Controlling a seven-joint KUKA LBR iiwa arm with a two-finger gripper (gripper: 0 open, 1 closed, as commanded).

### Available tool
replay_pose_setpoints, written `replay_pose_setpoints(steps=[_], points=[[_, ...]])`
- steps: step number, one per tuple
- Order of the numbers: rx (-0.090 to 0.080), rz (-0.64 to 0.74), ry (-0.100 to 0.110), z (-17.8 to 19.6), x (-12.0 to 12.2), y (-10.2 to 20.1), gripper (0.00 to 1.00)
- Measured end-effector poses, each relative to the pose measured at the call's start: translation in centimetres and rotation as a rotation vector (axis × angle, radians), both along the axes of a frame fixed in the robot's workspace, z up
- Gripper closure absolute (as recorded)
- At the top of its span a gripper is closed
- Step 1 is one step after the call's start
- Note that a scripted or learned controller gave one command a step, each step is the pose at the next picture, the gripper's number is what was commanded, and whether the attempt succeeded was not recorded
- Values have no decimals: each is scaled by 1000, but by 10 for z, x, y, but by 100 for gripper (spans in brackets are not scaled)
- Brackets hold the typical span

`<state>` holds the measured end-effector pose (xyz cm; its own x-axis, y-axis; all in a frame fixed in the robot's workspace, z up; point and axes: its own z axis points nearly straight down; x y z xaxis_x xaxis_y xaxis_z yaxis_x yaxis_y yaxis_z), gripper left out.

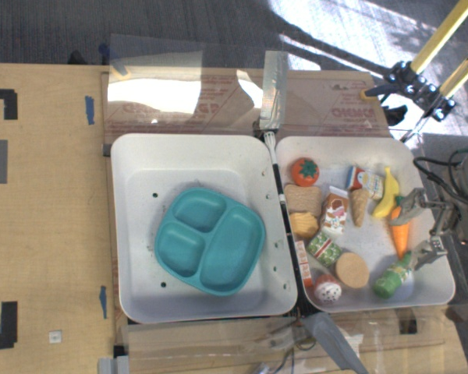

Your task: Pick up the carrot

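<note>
The carrot point(400, 238) is orange with a green top and lies near the right wall of the right bin point(444, 291), its tip pointing toward the front. My gripper point(418, 227) reaches in from the right, low over the bin and open. One finger point(410, 203) sits by the carrot's green top and the other finger point(430, 251) is just right of its tip. The carrot lies at the left edge of the gap between them, not clamped.
The right bin also holds a tomato point(303, 171), a banana point(388, 193), a cone point(360, 206), bread pieces point(303, 201), a round biscuit point(352, 271) and a green vegetable point(389, 281) just in front of the carrot. A teal divided plate point(210, 240) lies in the left bin point(132, 162).
</note>
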<state>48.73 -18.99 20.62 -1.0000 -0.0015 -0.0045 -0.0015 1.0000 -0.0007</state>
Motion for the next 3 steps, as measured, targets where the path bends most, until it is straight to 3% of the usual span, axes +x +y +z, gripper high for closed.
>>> replay_pose_setpoints(steps=[1,2,3], points=[[-3,-7,-10,-116,15,-18,0],[-6,-5,-20,-103,18,-17,100],[-1,-2,-12,-8,33,39,100]])
